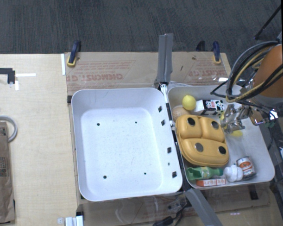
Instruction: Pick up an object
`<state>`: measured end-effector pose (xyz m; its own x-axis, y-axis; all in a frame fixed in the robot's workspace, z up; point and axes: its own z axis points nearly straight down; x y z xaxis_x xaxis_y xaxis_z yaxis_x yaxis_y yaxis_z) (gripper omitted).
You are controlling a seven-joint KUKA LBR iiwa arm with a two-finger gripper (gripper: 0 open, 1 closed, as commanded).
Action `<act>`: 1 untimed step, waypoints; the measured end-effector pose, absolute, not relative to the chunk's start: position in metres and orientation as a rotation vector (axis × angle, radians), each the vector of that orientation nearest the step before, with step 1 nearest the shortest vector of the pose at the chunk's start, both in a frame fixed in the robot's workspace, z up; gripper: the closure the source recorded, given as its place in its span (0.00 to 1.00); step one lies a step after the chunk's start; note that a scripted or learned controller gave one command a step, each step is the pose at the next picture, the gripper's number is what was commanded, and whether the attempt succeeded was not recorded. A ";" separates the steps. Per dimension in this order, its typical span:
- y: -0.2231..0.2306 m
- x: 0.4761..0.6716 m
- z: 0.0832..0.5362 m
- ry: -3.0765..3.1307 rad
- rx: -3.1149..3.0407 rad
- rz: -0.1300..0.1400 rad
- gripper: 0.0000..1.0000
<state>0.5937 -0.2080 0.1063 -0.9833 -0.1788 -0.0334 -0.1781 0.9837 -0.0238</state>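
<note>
Two white bins sit side by side on the worktop (35, 137). Left bin (121, 143): bare floor. Right bin (263, 147): yellow moulded tray piece (201, 139) at the left half; lemon (189, 102) at the far left corner; small black-and-white carton (213, 104) just right of the lemon; green bottle (206, 172) along the near wall; a small can (245, 167) at the near right. Arm reaches in from the right; claw (233, 122) hangs over the right bin's far part, just right of the tray piece. Claw opening: cannot tell.

cardboard sheet (130, 69) — red mirrored print, seemingly "CHEMCAST GP"
</note>
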 end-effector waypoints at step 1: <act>-0.222 0.656 0.107 3.069 -0.658 0.000 1.00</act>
